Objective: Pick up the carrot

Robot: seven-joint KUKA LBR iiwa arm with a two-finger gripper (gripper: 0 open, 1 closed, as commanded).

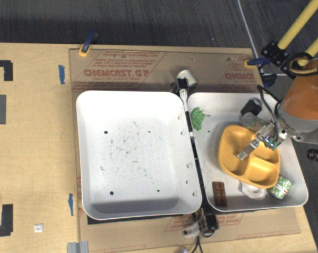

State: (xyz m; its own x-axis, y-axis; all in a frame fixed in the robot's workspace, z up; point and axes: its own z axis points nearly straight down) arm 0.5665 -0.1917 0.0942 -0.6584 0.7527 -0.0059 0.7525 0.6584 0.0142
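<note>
This is a robotics lab or test cell. Two shallow white bins (132, 152) sit side by side on a cardboard sheet (148, 67) clamped to a plywood counter (32, 141). Blue tape marks (61, 74) and black squares (5, 70) dot the counter on the left. Cables (243, 15) and a yellow pole (304, 17) stand at the far right above dark carpet (122, 9).

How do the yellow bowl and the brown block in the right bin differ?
The yellow bowl is much larger than the brown block. The bowl is rounded and hollow, tilted on other items; the block is a flat rectangle lying on the bin floor. The bowl sits mid-bin under the end effector; the block lies apart near the front edge. Both are in the right bin.
</note>
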